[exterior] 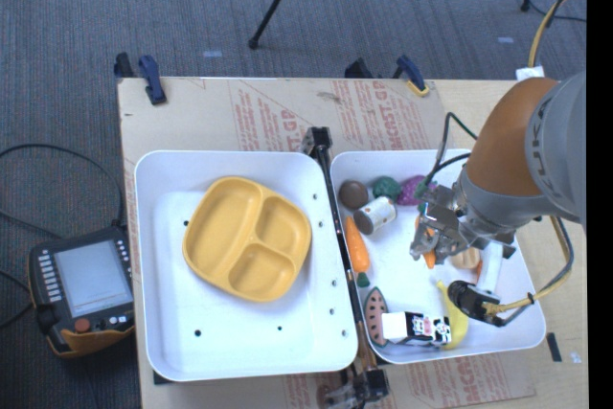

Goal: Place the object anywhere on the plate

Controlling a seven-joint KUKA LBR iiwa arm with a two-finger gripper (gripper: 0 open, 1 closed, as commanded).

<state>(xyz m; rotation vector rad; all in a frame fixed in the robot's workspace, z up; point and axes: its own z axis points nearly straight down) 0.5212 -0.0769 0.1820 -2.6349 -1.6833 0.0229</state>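
grey carpet surrounds a plywood bench (239,105) clamped at its far edge, bearing 2 white bins: the left bin (158,302) and the right bin (522,326). 1 grey arm (536,158) reaches down into the right bin. 1 yellow plate (247,238) with 3 compartments lies alone in the left bin. the gripper (433,239) sits low among the clutter, and whether it grasps anything i cannot tell. the task's object is likely among these: 1 carrot (357,249), 1 banana (458,321), 1 small can (376,215), 1 brown ball (352,194), 1 green piece (386,188). best lift straight up, clear the divider, then lower over the plate's middle.
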